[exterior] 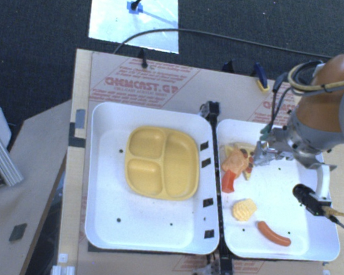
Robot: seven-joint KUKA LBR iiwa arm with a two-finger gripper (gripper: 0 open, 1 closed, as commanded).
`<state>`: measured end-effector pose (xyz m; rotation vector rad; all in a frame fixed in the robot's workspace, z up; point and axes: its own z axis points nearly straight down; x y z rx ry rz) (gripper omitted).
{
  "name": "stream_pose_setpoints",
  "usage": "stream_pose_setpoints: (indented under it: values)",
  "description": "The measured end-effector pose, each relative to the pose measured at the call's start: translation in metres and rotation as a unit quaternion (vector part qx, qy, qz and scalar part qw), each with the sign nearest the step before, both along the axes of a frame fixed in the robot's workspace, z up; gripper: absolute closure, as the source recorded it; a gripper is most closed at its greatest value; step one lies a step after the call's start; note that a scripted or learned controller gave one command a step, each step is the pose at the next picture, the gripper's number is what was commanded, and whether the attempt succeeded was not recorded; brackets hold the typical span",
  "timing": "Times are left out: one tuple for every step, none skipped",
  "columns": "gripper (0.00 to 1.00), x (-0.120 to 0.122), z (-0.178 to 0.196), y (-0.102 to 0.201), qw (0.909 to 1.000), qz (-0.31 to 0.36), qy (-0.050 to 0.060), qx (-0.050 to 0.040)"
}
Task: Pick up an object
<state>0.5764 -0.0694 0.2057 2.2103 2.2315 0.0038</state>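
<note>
Two shallow white bins are set side by side on a cardboard-covered bench. A yellow divided plate (pixel 161 163) is seen in the left bin (pixel 100 218). Within the right bin (pixel 314 244), a toy sausage (pixel 273 233) lies near the front, its long axis running from upper left to lower right. A yellow corn piece (pixel 244 209) and an orange-red food cluster (pixel 235 166) are placed nearby. The gripper (pixel 262 156) is positioned beside the cluster; whether its fingers are apart cannot be told.
</note>
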Motion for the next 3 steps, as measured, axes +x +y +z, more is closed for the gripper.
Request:
stream_pose_setpoints:
  values:
    - [1.00, 0.014, 0.011, 0.044, 1.0000, 0.000, 0.000, -0.0001]
    - [1.00, 0.023, 0.004, 0.099, 1.0000, 0.000, 0.000, 0.0003]
    - [1.00, 0.029, 0.002, 0.155, 1.0000, 0.001, 0.000, 0.0006]
